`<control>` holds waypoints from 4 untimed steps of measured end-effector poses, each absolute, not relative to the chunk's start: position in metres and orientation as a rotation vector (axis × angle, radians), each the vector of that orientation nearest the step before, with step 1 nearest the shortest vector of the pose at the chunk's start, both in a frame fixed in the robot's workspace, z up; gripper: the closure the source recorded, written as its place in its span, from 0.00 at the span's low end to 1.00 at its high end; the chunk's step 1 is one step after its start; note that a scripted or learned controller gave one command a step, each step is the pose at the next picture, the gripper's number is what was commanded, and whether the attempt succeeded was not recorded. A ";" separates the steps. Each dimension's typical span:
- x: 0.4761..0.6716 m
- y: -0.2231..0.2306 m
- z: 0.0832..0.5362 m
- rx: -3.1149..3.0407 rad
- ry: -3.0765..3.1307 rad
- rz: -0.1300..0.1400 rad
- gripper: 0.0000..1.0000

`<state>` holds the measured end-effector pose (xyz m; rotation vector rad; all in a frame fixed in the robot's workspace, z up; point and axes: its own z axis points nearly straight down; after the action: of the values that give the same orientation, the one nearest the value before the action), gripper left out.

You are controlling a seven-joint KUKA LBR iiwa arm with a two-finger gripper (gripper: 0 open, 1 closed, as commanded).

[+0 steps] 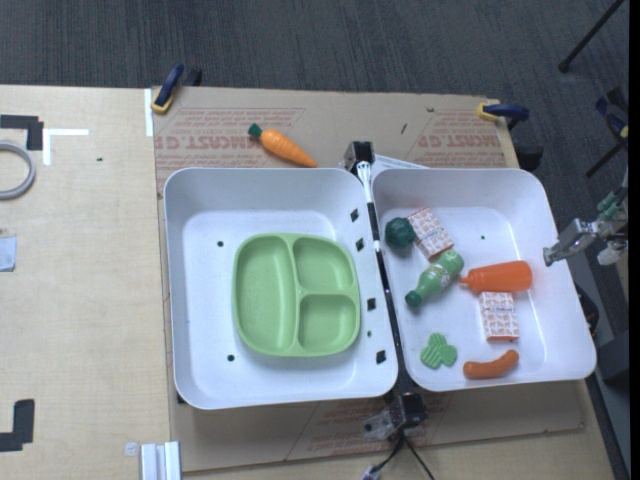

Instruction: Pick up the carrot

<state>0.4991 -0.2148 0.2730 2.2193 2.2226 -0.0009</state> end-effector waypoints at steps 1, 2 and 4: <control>0.563 -0.146 0.230 2.044 2.386 -0.001 0.00; 0.584 -0.108 0.180 1.762 2.601 -0.001 0.00; 0.501 -0.018 0.192 0.842 3.026 0.000 0.00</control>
<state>0.5008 -0.0176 0.1923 0.8420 3.0260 0.0003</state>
